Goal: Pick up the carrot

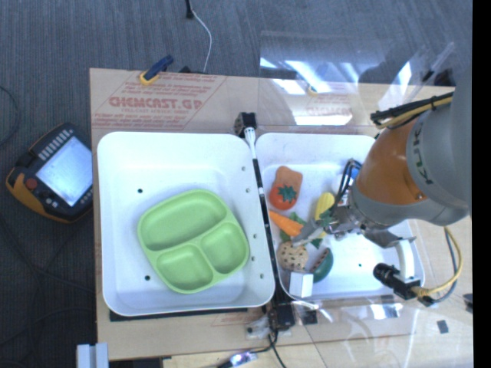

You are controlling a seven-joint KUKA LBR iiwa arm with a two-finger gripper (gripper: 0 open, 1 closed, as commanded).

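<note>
The carrot [285, 222] is a small orange stick with a green end. It lies in the right bin [360, 280] close to the bin's left wall, slanting down to the right. My gripper [308, 234] reaches in from the right and hangs low over the bin, its tip just at the carrot's right end and above a brown speckled cookie [289, 255]. The grey and orange wrist [383, 182] hides the middle of the bin. I see nothing held.
In the right bin there are also a red tomato on an orange piece [285, 189], a yellow item [325, 203], a dark green item [323, 266] and a white block [301, 285]. The left bin [123, 167] holds a green divided plate [193, 240]. A pendant [52, 172] lies far left.
</note>
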